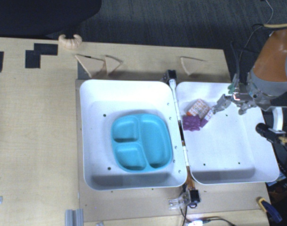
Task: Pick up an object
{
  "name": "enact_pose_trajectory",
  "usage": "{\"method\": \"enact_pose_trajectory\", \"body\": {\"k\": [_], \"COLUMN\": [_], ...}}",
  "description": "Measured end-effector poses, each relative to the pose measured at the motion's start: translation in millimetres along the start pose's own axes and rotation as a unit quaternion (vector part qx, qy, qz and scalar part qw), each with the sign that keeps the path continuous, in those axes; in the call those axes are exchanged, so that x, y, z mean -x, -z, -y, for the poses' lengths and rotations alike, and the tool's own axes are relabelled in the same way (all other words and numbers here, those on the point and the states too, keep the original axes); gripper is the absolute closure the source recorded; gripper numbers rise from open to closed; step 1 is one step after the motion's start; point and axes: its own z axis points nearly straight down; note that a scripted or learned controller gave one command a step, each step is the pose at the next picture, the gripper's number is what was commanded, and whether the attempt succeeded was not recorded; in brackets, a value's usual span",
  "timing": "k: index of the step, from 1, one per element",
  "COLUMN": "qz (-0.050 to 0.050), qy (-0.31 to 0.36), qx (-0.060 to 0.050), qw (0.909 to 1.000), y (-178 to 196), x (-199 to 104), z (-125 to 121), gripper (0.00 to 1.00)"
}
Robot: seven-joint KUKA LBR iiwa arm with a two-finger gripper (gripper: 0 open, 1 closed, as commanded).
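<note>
A small white and orange packet (198, 108) lies in the right bin (228, 159), near its upper left corner. A purple crumpled object (193, 123) sits just below it, touching it. My gripper (222, 103) hangs low over the same bin, just to the right of the packet, its tip pointing left toward it. Nothing shows in the gripper. The grey arm with its orange band (271, 55) comes in from the right edge.
The left bin (96, 126) holds a blue divided plate (141, 141). A black clip (171, 75) sits at the top of the seam between the bins. Cables and connectors lie at the bench's front edge (190, 199).
</note>
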Motion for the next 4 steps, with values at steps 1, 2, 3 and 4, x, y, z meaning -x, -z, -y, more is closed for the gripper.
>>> {"method": "enact_pose_trajectory", "body": {"k": [1, 2, 3, 4], "qz": [0.000, 0.000, 0.001, 0.001], "qy": [0.000, 0.000, 0.000, -0.001], "qx": [0.002, 0.004, 0.007, 0.002], "qw": [1.0000, 1.0000, 1.0000, 1.0000], "y": [-63.4, -93.2, -81.4, -62.7], "x": [-12.4, -32.8, -32.8, 25.1], "z": [14.4, 85.3, 82.7, 37.8], "gripper": [0.00, 0.00, 1.00, 1.00]}}
